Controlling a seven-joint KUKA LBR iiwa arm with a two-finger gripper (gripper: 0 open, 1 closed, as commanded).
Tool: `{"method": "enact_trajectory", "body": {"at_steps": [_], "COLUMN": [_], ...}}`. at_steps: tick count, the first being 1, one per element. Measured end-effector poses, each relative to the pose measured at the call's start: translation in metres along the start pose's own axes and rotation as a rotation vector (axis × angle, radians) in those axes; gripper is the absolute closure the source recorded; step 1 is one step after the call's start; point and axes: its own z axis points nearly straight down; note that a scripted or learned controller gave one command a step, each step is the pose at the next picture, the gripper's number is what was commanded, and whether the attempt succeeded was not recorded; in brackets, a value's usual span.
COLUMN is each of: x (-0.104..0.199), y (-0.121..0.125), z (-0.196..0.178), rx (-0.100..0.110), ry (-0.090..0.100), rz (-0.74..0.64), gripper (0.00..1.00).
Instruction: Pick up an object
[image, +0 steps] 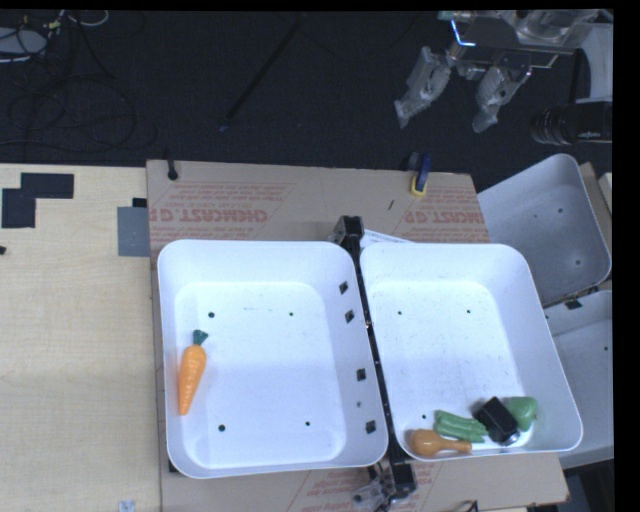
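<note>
My gripper (452, 103) hangs high at the top right of the view, above the far side of the bench, open with nothing between its fingers. An orange toy carrot (191, 373) with a green top lies at the left side of the left bin (250, 262). In the near right corner of the right bin (440, 262) several small items lie clustered: an orange pear-shaped toy (438, 443), a green pod-like toy (461, 426), a black block (497, 419) and a green rounded piece (522, 408).
A black clip strip (362, 340) runs along the seam between the two bins. A small blue and yellow object (420, 175) stands on the cardboard behind the bins. A grey panel (560, 215) leans at the right.
</note>
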Motion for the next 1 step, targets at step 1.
{"method": "enact_trajectory", "body": {"at_steps": [1], "x": [-0.0784], "y": [0.0135], "z": [0.0077], "rx": [0.011], "ry": [-0.005], "rz": [0.015], "gripper": [0.00]}}
